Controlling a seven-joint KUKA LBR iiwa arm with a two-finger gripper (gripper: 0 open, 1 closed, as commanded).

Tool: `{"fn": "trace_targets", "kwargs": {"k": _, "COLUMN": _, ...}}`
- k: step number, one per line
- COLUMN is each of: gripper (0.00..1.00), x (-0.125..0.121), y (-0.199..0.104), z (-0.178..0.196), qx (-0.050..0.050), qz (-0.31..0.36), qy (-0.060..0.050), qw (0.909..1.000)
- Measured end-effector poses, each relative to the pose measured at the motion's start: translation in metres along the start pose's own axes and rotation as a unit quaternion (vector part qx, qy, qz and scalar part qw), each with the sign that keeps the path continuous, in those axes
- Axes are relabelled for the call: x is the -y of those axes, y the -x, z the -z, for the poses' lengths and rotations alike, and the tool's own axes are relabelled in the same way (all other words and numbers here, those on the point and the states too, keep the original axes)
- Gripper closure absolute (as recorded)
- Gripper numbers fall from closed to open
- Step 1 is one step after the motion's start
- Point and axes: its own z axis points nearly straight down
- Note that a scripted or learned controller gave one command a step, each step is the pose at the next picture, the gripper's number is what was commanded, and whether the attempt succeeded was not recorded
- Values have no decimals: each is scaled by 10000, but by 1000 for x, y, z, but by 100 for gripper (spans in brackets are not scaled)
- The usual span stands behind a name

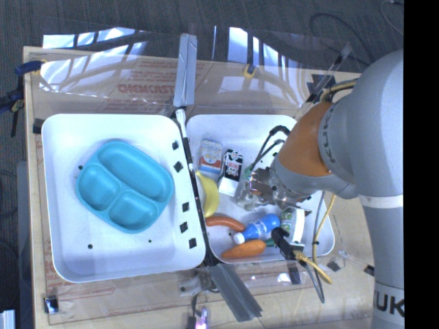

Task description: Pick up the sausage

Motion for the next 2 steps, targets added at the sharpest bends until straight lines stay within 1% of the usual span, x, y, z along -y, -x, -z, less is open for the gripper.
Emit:
{"fn": "trace_targets", "kwargs": {"k": 1, "gripper": 100, "x": 41, "y": -45, "z": -1, "qx": -3, "qz": -1269, "qy": -4, "qw": 9919}}
{"fn": "trace_targets", "kwargs": {"k": 2, "gripper": 100, "x": 41, "y": 4, "z": 113, "qx": 3, "qz": -202, "qy": 7, "qw": 9998}}
